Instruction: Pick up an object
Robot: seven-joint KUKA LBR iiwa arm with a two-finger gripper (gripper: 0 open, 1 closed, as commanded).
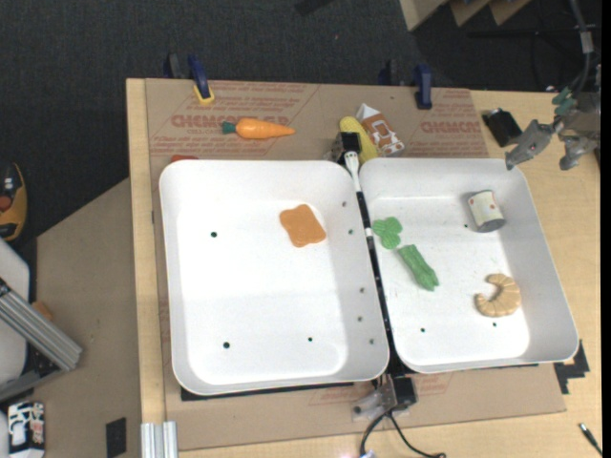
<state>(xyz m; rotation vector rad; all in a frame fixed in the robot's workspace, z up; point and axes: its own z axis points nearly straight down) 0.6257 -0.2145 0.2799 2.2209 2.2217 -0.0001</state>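
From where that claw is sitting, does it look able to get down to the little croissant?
Probably yes. The claw hangs past the right bin's far corner, and the croissant lies in the open there, apart from the grey cylinder.

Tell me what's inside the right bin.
The right bin holds a green toy vegetable by its left wall, a small grey and white cylinder toward the back, and a tan croissant-shaped toy nearer the front. Nothing covers them; whatever lies beneath each can't be seen.

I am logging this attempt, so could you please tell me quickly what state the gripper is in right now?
Gripper: above the bench beyond the right bin's far right corner, nothing visibly held; whether it is open or shut cannot be told.
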